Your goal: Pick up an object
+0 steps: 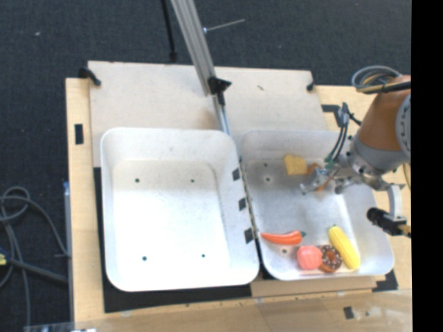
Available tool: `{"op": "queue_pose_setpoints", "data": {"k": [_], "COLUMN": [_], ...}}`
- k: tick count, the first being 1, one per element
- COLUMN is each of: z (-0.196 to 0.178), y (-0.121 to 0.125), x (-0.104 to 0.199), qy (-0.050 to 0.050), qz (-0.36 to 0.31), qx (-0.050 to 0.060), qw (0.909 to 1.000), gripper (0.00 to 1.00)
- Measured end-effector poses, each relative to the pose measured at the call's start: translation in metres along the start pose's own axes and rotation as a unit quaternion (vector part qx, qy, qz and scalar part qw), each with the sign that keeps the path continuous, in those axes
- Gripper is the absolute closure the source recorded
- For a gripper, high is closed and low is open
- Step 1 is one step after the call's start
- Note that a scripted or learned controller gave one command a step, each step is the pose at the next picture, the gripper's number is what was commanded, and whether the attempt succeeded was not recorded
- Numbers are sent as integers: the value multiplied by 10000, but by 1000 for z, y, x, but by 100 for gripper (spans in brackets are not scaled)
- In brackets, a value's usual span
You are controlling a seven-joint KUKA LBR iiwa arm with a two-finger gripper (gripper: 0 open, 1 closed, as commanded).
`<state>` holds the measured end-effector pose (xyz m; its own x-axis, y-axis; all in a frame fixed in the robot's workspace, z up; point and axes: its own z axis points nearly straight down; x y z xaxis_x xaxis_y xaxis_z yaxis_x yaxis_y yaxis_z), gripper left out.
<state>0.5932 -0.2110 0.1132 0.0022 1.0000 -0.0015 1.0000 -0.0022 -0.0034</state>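
the light is even and fairly bright, coming from overhead, with no hard shadows. the two white bins (173,206) are the brightest areas and come close to washing out, so their inner walls show little shading; a soft grey shadow lies under the arm (384,126) on the right bin's floor (291,206). the dark carpet (41,26) is grainy with visible noise. the whole picture is low in resolution and slightly soft: edges of the small items at the bin's near edge blur together, and the end effector (320,180) is smeared, its fine parts hard to separate. the surface (159,92) looks flat and matte, without glare.
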Motion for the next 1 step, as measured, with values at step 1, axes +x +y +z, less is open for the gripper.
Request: {"op": "queue_pose_setpoints", "data": {"k": [1], "z": [-15], "y": [2], "x": [-2], "qy": [-6], "qz": [21], "qx": [-40], "qw": [10000], "gripper": [100]}}
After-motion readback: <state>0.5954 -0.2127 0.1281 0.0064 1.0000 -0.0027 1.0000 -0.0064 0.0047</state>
